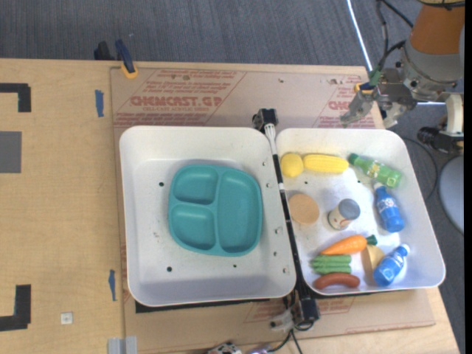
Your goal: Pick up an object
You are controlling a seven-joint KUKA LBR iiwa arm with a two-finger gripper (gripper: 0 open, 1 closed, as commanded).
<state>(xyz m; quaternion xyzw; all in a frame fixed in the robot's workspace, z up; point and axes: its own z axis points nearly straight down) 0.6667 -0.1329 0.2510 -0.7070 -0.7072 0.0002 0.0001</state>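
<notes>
Nothing is picked up yet: every candidate object lies loose in the right-hand shallow white plastic bin [422,198], which serves here as the landmark. Along its far wall lie a yellow plastic corn cob [325,164], a yellow plastic lemon [292,165] touching its end, and a green plastic bottle [376,170] toward the far right corner. Near the bin's middle sit a round tan wooden disc [303,208] and a small grey-topped can [344,214] on its side. By its right wall lies a blue plastic bottle [389,209]; a second blue bottle [390,265] rests in the near right corner. Along the near wall lie an orange toy carrot [345,245], a green toy pea pod [331,262] and a red toy sausage [337,281], packed close together.

The end effector [369,103] hangs beyond the bin's far right corner, outside its rim and above the cardboard, with nothing between its fingers; I judge them parted, though they are small at this angle. So the whole task is left: choosing an object, descending, closing, lifting.

To the bin's left, touching it, is a twin white bin [140,220] holding a teal three-compartment plastic plate [216,206]. Both bins rest on a brown printed cardboard sheet [192,98] on a pale wooden desk [51,198] marked with black tape. Beyond the desk is grey carpet [221,13]
</notes>
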